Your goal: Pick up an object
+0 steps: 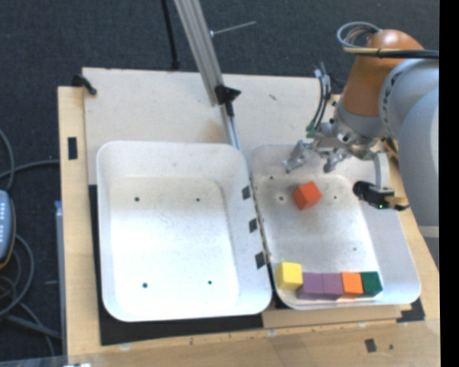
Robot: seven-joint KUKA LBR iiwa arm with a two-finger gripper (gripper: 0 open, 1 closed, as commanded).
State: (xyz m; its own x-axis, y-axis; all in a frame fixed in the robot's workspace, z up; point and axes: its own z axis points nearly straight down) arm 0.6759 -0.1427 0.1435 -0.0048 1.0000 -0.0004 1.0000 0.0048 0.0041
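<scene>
End effector poised over the far end of the right bin, fingers spread apart with nothing between them. Just below it in the view, apart from the fingertips, lies a red-orange block, tilted on the bin floor and the nearest candidate for a pick. Likely failure: because the block sits skewed to the fingers, a straight descent could land a fingertip on its top edge, or closing could push it aside and leave the fingers closed on air. A row of blocks, yellow, purple, orange and green, lines the near wall, touching one another; fingers would find little room there. Wrist with orange band stands nearly upright above the bin's far right corner, grey arm entering from the right. Left bin rests alongside on the tabletop.
</scene>
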